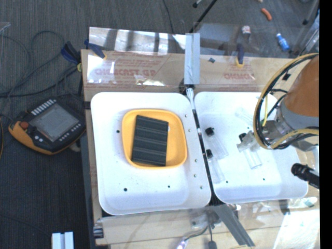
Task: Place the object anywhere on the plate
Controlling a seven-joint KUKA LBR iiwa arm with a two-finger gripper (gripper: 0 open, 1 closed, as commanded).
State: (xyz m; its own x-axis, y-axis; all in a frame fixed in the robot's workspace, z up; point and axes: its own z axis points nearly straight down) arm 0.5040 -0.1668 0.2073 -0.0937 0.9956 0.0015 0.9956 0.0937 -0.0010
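A dark ribbed rectangular block point(150, 139) lies on the yellow plate point(179, 147) in the left white bin point(145, 196). The block rests a little tilted near the plate's middle. My gripper point(250, 145) hangs over the right bin point(233, 185), well to the right of the plate and apart from the block. Its pale fingers blend with the white bin floor, and nothing shows between them. The grey arm with its orange band point(306, 95) reaches in from the right.
Two small black marks point(209, 131) sit in the right bin near the divider. Cables loop around the wrist point(270, 118). A cardboard wall point(155, 71) stands behind both bins. A handheld controller point(49, 126) lies on the floor to the left.
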